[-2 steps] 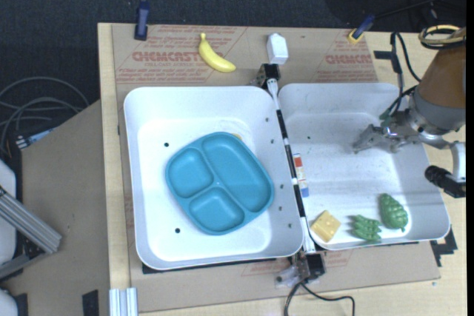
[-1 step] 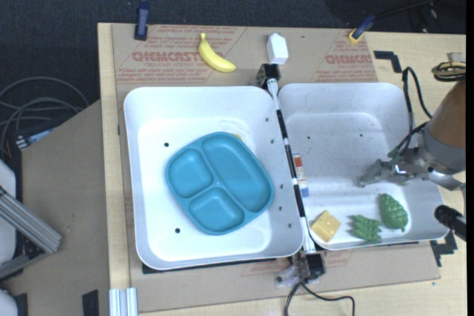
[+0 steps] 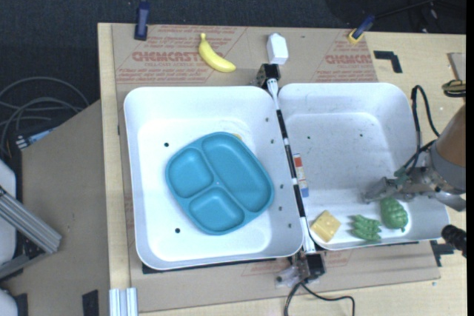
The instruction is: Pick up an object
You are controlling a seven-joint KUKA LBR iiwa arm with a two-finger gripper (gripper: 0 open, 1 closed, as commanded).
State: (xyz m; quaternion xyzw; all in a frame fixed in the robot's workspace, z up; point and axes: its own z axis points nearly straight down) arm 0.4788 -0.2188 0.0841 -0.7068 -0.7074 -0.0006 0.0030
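Observation:
My gripper [image 3: 381,190] reaches in from the right edge and hangs low over the front right part of the right bin [image 3: 348,107]. Just below it in the view lies a round green toy [image 3: 395,214], close to the gripper's tip; whether they touch I cannot tell. A flatter green leafy piece [image 3: 365,227] lies to its left, and a yellow wedge [image 3: 325,226] sits near the bin's front left corner. Nothing is visibly held.
A blue divided plate [image 3: 217,181] lies in the left bin [image 3: 148,122]. A yellow banana [image 3: 215,55] rests on the bench behind the bins. A white block [image 3: 277,48] and a divider rail [image 3: 285,144] stand between the bins.

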